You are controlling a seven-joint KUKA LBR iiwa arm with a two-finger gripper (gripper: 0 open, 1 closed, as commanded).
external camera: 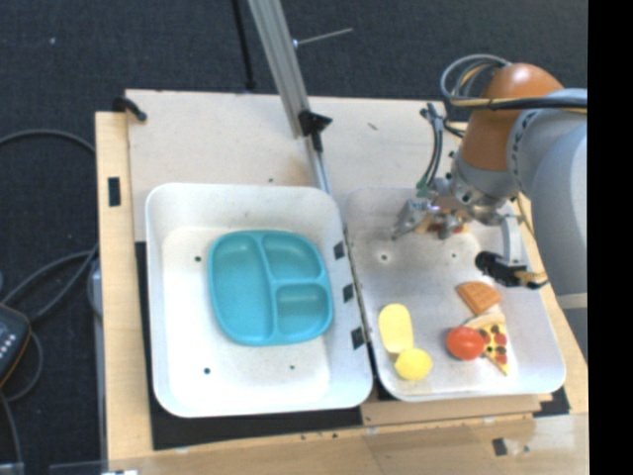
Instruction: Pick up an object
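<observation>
1. My gripper [423, 216] hangs over the far part of the right bin [381, 216], near its far-left corner, with my orange-banded arm [504, 117] reaching in from the right.
2. At this slant the tips blur into the wrist hardware, so I cannot tell how my gripper is set, and I see nothing caught in it.
3. What I might pick lies toward the near side of the same bin, well apart from me: a pale yellow piece [395, 326], a rounder yellow lemon-like piece [413, 364] touching it, a red tomato-like ball [464, 342], a pizza-slice shape [496, 342] against the ball, and an orange wedge [479, 295] just beyond them.
4. These look like toy food, so I judge them light, stiff and somewhat slick. The round ones may roll or squirt out under a pinch.
5. The pale yellow piece seems the best choice: elongated, with free room on its left and right, so I would close across its narrow width at the middle.
6. The left bin [168, 216] holds a teal divided plate [269, 287], flat and broad, a poor thing for me to pinch.
</observation>
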